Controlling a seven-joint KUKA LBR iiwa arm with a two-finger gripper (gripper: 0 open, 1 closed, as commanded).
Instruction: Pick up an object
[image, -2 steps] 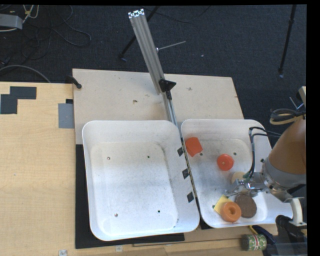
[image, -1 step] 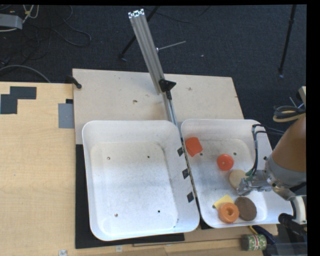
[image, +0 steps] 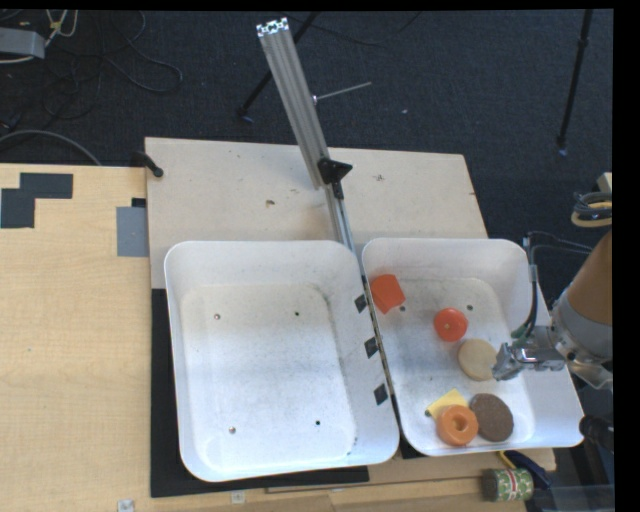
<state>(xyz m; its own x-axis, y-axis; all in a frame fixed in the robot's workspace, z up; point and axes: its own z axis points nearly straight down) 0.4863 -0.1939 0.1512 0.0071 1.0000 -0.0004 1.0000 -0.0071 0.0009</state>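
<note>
A: Step in hand looks like the approach. The gripper (image: 508, 362) sits low in the right bin (image: 505, 255), its tip just beside the beige round piece (image: 477, 358), perhaps touching it.

B: Claw state?

A: Cannot tell; too small and blurred to say how far open it is, and nothing visibly sits in it.

B: Likely target?

A: I judge the beige piece, nearest the tip. Next move calls for centring over it, then closing and lifting straight up.

B: Contents, right bin?

A: Orange block (image: 387, 292) near the divider, red round piece (image: 450, 323), yellow piece (image: 448, 403), orange ring (image: 458, 427), brown disc (image: 491, 417) touching the ring.

B: Left bin (image: 190, 265)?

A: Bare white floor, a few dark specks.
</note>
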